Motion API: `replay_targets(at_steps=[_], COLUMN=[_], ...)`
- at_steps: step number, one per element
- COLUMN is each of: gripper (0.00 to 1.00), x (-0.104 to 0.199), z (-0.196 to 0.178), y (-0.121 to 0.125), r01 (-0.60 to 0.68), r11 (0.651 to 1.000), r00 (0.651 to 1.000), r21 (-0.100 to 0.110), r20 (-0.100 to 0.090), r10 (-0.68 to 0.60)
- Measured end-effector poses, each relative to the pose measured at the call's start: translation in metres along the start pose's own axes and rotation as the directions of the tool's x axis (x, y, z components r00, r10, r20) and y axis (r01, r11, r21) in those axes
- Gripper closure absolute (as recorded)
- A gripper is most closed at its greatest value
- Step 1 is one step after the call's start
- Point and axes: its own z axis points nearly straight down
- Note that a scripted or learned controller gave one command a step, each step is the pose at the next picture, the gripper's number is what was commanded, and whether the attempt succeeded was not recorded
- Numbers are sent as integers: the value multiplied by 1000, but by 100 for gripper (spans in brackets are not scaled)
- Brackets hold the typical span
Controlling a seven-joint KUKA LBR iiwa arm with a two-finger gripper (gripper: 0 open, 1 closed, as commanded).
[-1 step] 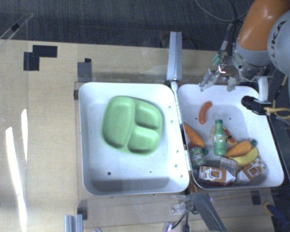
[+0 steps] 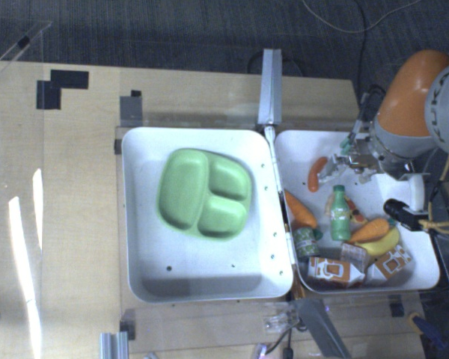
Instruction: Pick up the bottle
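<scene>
- Spanning the lower part of the camera view, a pale wooden bench (image 2: 60, 223) bears two shallow white bins side by side; dark carpet (image 2: 172, 13) lies beyond its far edge, with a thin black cable (image 2: 343, 21) looping across it.
- Black tape marks (image 2: 60, 87) sit on the bench's far left. A grey metal post (image 2: 270, 88) stands at the far end of the seam between the bins.
- Left bin (image 2: 146, 275): a green divided tray (image 2: 204, 193) lies near its middle, with bare white floor on all sides, widest along the near wall.
- Right bin (image 2: 292, 152): the far half is mostly bare, holding a red sausage (image 2: 316, 173). The near half is crowded.
- Bottle (image 2: 339, 214): green with a pale label, near the bin's middle, cap pointing to the far side. It lies between a carrot (image 2: 301, 212) by the left wall and a second carrot (image 2: 370, 230) just beside its base.
- Near edge: a can (image 2: 307, 241), a banana (image 2: 387, 244) and two cartons (image 2: 333, 271) (image 2: 393, 260) are packed along the near wall.
- Arm (image 2: 411, 99): it enters from the right, orange band uppermost.
- Gripper (image 2: 346, 167): it hangs over the bare far part of the right bin, just beyond the bottle's cap and beside the sausage. Its fingers (image 2: 328, 172) look spread apart, with nothing between them.
</scene>
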Motion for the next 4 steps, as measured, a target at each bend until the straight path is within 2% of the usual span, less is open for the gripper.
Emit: replay_targets(at_steps=[1,2,3,4], gripper=[0,100,100,100], x=[-11,-10,-40,-7], z=[51,39,34,-97], y=[-29,-26,-43,-65], r01=[63,64,-73,-168], r11=[998,998,997,986], r00=[998,998,997,986], r21=[-6,-13,-1,-2], r20=[1,1,1,1], r10=[-63,-64,73,168])
